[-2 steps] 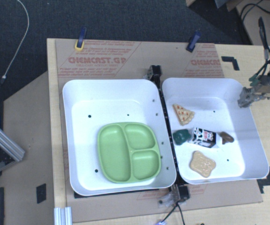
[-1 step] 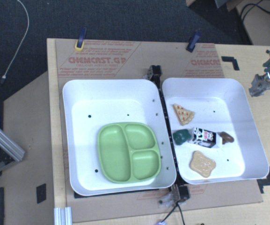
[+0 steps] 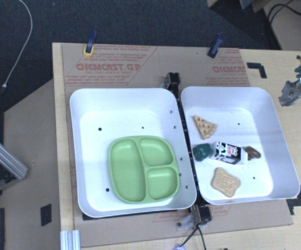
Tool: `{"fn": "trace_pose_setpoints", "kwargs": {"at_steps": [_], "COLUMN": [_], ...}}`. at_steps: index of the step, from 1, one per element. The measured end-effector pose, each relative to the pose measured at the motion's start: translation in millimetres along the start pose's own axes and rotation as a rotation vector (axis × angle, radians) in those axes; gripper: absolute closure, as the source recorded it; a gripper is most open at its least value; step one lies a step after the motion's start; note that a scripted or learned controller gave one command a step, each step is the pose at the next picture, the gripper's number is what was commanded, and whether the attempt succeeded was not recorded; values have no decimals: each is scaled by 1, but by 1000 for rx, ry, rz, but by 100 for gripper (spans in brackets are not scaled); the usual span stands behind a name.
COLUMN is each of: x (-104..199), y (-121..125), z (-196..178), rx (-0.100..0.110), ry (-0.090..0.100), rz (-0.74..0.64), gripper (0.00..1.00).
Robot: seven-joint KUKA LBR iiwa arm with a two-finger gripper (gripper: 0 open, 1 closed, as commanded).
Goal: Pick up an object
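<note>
Toast [image 3: 226, 182], small brown object [image 3: 252, 152] indistinct

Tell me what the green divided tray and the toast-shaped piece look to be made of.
Green divided tray: probably molded plastic, with an even pale green color, rounded compartment walls and a soft sheen. Toast-shaped piece: likely plastic or foam toy food, matte tan with a darker crust edge; the view is too coarse to settle which.

We read red print on the brown cardboard sheet [image 3: 140, 61] under the bins: near its far left corner big letters run something like "CHEMCAST GP", with smaller lines above too faint to make out. The same red block repeats upside-down by the far right corner, and there we cannot read it.
</note>
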State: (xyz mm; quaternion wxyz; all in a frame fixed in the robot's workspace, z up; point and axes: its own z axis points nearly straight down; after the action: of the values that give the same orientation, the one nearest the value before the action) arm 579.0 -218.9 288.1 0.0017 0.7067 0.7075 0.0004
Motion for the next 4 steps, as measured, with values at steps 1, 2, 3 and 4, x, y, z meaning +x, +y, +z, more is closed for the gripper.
{"fn": "trace_pose_setpoints", "kwargs": {"at_steps": [1, 2, 3, 4], "x": [43, 102, 162, 208], "y": [9, 21, 25, 26], "z": [4, 7, 12, 17], "rx": [3, 4, 4, 5], "ry": [2, 3, 3, 2], "rz": [-3, -5, -5, -2], "gripper": [100, 100, 100, 100]}}
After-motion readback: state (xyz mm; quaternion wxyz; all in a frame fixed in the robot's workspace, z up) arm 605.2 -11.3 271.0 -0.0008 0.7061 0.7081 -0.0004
